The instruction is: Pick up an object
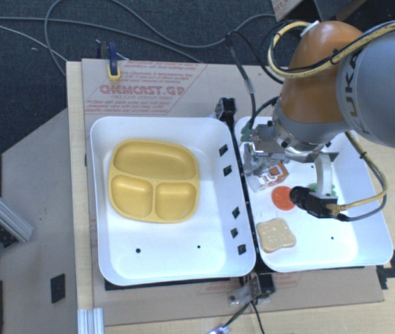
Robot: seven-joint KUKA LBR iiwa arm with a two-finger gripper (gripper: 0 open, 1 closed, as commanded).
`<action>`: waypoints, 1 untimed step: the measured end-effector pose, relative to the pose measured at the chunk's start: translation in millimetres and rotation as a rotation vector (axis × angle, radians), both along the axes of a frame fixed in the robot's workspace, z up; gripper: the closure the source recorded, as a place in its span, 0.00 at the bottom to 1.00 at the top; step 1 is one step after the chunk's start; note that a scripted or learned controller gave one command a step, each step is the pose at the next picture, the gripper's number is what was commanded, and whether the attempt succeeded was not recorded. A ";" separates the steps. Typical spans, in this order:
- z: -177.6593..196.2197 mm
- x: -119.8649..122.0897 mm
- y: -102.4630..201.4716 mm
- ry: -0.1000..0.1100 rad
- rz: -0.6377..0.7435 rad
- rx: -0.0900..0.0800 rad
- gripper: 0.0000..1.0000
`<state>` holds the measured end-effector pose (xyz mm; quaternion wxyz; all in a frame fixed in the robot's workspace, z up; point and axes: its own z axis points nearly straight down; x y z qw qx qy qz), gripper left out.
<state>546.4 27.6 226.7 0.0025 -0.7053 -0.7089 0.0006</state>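
1. I am looking down at two white bins sitting side by side: the left bin [114, 256] and the right bin [364, 245].
2. I am counting one yellow tray [154, 179] with three sections, lying in the far half of the left bin.
3. In the right bin I am counting one tan bread slice [275, 235] and one round orange piece [282, 197], both near the wall next to the left bin.
4. The bread slice is lying just on the near side of the orange piece.
5. The gripper [263, 165] is hanging over the right bin, just beyond the orange piece, close to that same wall.
6. I cannot tell what it is doing with its grip.
7. The near right part of the right bin is showing bare white floor.
8. The left bin is showing bare floor on the near side of the tray.
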 end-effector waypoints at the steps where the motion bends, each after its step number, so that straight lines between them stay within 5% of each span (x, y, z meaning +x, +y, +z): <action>1: 6.3 -1.8 48.7 -0.004 0.001 0.000 1.00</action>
